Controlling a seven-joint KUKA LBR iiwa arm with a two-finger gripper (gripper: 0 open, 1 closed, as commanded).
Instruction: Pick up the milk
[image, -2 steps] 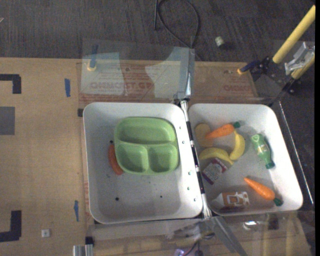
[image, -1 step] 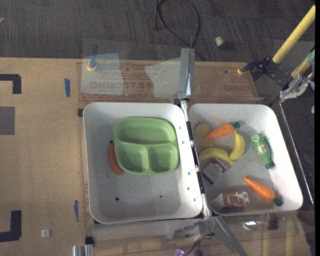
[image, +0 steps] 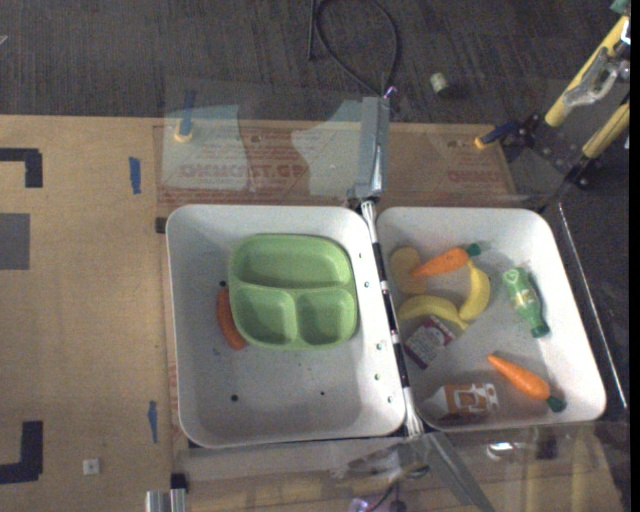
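1. The milk carton (image: 470, 399) lies on its side near the front edge of the right bin (image: 575, 300), just left of a carrot (image: 522, 380).
2. Further back in that bin are two bananas (image: 455, 300), a second carrot (image: 445, 262), a green bottle (image: 524, 299) and a small dark packet (image: 428, 340).
3. The left bin (image: 200, 400) holds a green divided tray (image: 293, 290), with an orange piece (image: 229, 320) touching its left side.
4. The pincer's state I cannot tell.
5. Both bins sit on the tabletop (image: 80, 330).
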